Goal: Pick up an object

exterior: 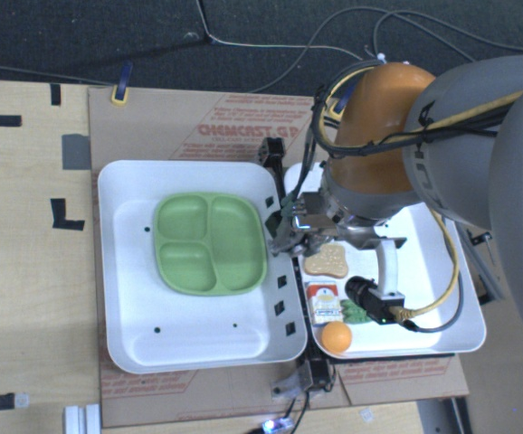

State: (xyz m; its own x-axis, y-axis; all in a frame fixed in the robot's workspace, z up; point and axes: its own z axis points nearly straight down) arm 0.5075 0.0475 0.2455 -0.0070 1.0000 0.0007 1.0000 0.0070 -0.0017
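Over the right bin [465, 333] my gripper [311, 233] sits by the toast [326, 261], nothing lifted yet, pick pending (orange ball [336, 337] untouched)

Objects before me. Green plate [211, 243]: divided into compartments, lying flat in the upper half of the left bin [126, 333]. Toast [326, 261]: a pale brown slice, flat in the right bin [465, 333] near its left wall, partly under my wrist. Packet [324, 302]: small, red and white, just below the toast. Orange ball [336, 337]: round, at the right bin's lower left corner, just below the packet. A small green item [351, 313] lies just right of the packet; its kind I cannot tell.
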